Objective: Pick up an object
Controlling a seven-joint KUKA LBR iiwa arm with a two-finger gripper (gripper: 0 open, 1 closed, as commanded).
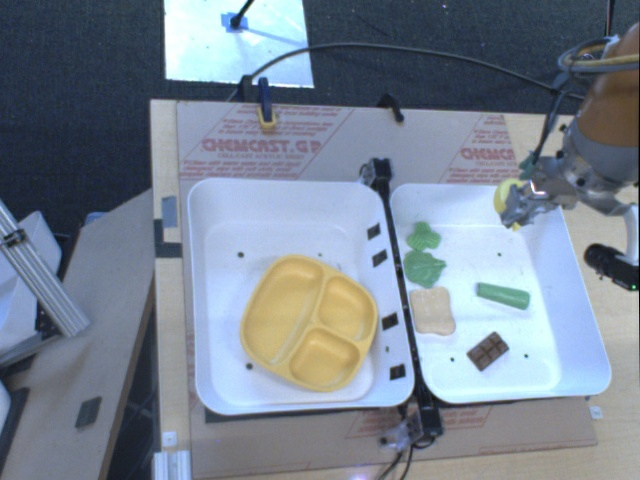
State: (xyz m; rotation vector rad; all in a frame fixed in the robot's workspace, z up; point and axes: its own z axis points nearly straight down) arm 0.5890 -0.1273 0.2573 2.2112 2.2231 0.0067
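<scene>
A: Where does the pincer (516,206) sit?

B: I see it over the far edge of the right bin (570,268), pinching a small yellow object (504,196) between its fingers.

A: And the rest, relative to it?

B: Toward the camera and left: two green leafy pieces (424,253), then a tan cracker (433,311). Almost straight toward the camera: a green cylinder (502,295), and beyond it a brown chocolate block (488,351). Well to the left, in the left bin (215,268), I see a yellow divided tray (309,321).
</scene>
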